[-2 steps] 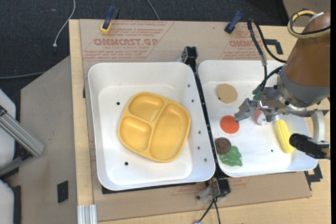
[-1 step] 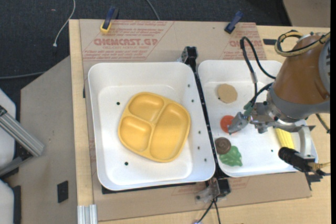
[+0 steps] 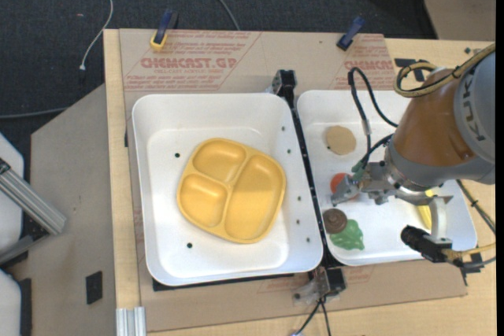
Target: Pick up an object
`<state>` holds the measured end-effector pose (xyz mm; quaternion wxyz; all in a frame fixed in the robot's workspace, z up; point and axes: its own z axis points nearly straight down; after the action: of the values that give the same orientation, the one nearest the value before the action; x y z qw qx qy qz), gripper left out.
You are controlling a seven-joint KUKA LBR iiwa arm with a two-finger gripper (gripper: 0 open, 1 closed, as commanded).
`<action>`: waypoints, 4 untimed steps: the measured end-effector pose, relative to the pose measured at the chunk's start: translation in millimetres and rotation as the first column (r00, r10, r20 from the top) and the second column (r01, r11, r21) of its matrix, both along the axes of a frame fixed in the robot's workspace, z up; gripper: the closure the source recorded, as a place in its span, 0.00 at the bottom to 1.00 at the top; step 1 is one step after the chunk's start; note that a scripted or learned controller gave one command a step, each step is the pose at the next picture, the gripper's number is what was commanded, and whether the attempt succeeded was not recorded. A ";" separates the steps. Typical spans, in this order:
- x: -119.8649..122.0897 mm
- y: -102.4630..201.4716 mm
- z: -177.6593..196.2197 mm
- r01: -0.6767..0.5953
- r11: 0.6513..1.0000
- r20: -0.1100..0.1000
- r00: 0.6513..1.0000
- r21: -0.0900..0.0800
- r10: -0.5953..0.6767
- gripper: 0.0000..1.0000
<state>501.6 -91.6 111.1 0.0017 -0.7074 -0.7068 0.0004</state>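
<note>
In the right bin [image 3: 378,252] lie several small items. A tan round disc [image 3: 341,140] rests toward the back, and a red piece [image 3: 339,183] lies left of centre. Near the front left are a brown round piece [image 3: 335,219] and a green leafy piece [image 3: 347,237]. A yellow piece [image 3: 425,214] peeks out under the arm. My gripper [image 3: 364,186] hangs low over the bin's left half, right beside the red piece. The arm's grey and orange body hides the bin's middle and right.
The left bin [image 3: 153,169] holds a yellow divided plate [image 3: 231,190]. A black divider clamp [image 3: 284,81] sits between the bins at the back. Blue clips [image 3: 163,27] hold the cardboard base. Cables loop over the right bin's far edge.
</note>
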 end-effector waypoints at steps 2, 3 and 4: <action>11.6 -3.6 68.1 -0.002 1.000 0.010 1.000 -0.003 0.002 1.00; 9.9 -12.1 116.5 -0.001 1.000 0.009 1.000 -0.003 0.001 1.00; 11.3 -12.3 170.6 -0.002 1.000 0.011 1.000 -0.003 0.002 1.00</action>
<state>512.9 -103.9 281.7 -0.0032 -0.7065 -0.7077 -0.0022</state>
